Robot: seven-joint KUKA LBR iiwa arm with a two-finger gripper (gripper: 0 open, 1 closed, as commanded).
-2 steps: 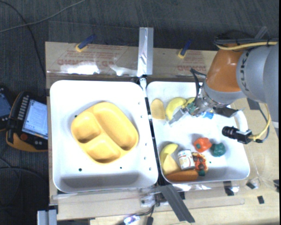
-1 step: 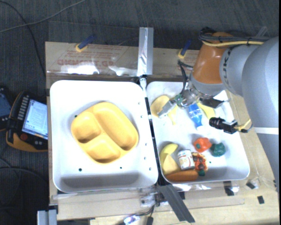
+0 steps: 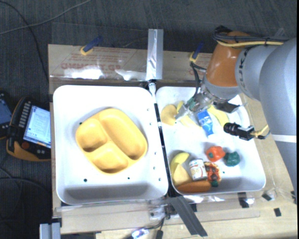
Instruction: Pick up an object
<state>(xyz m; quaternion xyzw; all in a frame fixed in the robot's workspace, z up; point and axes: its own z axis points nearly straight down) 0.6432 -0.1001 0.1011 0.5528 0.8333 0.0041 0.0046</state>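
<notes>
Gripper (image 3: 189,108) is hovering over right bin (image 3: 256,180) nr blue packet (image 3: 205,122); fingers' state: can't tell. Should be centring before descending.

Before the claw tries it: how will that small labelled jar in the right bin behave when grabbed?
The small jar looks rigid and rounded, so it probably slips or rolls if pinched off-centre. It sits packed between the yellow piece and the orange carrot-like toy, so a push likely jams it rather than tipping it. Probably light.

You see dark grey carpet (image 3: 35,34) around the wooden bench (image 3: 65,54), cables (image 3: 20,14) trailing left of it.
</notes>
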